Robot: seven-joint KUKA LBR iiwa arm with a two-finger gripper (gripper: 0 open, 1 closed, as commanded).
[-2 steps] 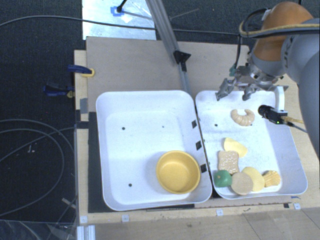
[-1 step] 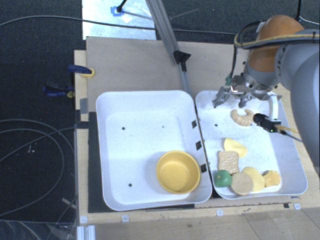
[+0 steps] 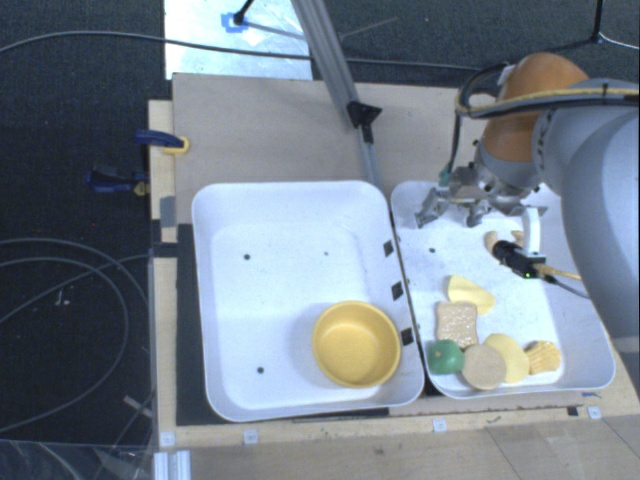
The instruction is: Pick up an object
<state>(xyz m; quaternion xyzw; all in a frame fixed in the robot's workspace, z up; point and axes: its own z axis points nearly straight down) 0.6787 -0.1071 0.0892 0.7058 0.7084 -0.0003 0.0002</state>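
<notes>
Dark carpet surrounds a tan bench (image 3: 260,128) on which two shallow white bins are set side by side. At the near end of the right bin (image 3: 600,363) a cluster of small food-like objects is gathered: a green piece (image 3: 446,356) touching a round tan disc (image 3: 485,367), a speckled cracker (image 3: 457,322) just behind them, a pale yellow round piece (image 3: 510,355) overlapping the disc, a ridged yellow piece (image 3: 543,356) at the right, and a yellow wedge (image 3: 469,293) a little farther back. Another pale piece (image 3: 493,240) is partly hidden under the arm. The gripper (image 3: 450,206) is seen above the far end of the same bin, well apart from the cluster; its fingers are spread apart and nothing is seen between them. The grey arm (image 3: 590,168) with its orange band (image 3: 530,93) is seen reaching in from the right. In the left bin (image 3: 270,218) a yellow bowl (image 3: 356,343) is seen upright near the front right corner. A blue clamp (image 3: 160,141) is fixed at the bench's left edge, and a grey pole (image 3: 325,38) crosses the top of the view.
</notes>
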